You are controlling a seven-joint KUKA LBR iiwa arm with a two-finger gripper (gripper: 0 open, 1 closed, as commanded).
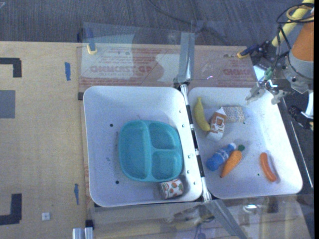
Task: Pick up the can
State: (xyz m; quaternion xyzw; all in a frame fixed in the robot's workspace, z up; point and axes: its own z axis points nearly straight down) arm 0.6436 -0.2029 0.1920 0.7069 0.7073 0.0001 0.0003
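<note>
Pincer (pixel 264 91) hangs released over the right bin's (pixel 291 183) far edge; the can (pixel 172 188), tipped against the left bin's (pixel 94 108) near wall, might roll away

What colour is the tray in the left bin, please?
Teal, seen in the camera view: the tray.

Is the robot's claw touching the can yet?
Apart. The camera view shows the gripper over the right bin's far corner, while the can lies in the left bin beside the teal tray.

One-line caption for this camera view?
Gripper open above right white bin; small printed can lies in left white bin.
</note>
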